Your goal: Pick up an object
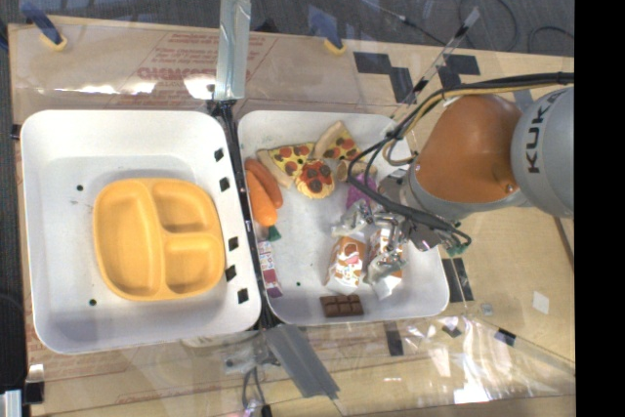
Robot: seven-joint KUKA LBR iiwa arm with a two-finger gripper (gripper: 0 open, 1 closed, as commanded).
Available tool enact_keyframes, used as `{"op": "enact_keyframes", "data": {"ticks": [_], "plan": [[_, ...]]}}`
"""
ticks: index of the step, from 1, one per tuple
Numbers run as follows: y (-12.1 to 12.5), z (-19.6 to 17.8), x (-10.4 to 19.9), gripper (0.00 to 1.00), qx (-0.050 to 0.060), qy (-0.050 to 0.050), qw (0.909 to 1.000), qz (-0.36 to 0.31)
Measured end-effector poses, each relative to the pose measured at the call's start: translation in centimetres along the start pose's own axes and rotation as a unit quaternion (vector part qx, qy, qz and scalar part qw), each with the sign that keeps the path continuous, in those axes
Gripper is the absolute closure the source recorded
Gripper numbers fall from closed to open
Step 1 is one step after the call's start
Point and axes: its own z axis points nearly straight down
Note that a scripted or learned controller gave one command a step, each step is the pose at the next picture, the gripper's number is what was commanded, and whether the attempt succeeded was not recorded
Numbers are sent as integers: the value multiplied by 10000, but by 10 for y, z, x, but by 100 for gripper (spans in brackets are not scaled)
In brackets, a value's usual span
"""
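My gripper (384, 249) hangs low over the right side of the right bin (430, 283), under the arm's orange band (467, 151). It sits right beside a clear-wrapped snack packet (347, 264), and I cannot tell whether the two touch. A crumpled wrapper (386, 280) lies just below the gripper. Farther back lie toy pizza slices (314, 173), and an orange carrot next to a sausage (262, 193) lies at the bin's left. A chocolate bar (342, 307) rests at the front wall.
The left bin (59, 308) holds a yellow divided plate (156, 237). A small red-and-white packet (267, 267) lies along the right bin's left wall. Black cables (391, 146) loop from the arm over the right bin's back right part.
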Motion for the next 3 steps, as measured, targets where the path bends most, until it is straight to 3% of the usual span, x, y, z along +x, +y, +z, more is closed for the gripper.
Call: {"op": "enact_keyframes", "data": {"ticks": [1, 2, 3], "plan": [[56, 10, 0, 0, 5, -11, 10000, -36], [56, 0, -2, 100, 16, -26, 10000, -68], [73, -198, -83, 100, 29, -34, 9979, 650]]}}
